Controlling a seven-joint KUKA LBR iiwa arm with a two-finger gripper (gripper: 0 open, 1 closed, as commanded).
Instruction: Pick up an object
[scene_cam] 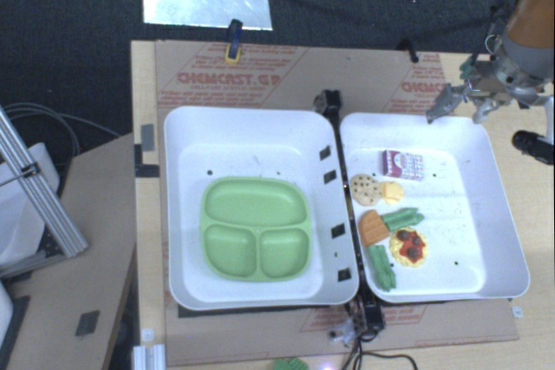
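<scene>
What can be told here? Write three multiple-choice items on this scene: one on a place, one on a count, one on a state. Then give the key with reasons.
1. Where does the pale green plastic divided tray lie?
A. left white bin
B. right white bin
C. bare bench

2. How many compartments has that tray?
A. two
B. three
C. five

3. Where is the arm's hand?
A. pressed on the round chocolate-chip cookie
B. inside the left bin
C. raised above the right bin's far edge

Key: 1 A, the tray fills the left bin's floor. 2 B, one wide section above two smaller ones. 3 C, the hand hangs over the rim, apart from the toy food.
</scene>
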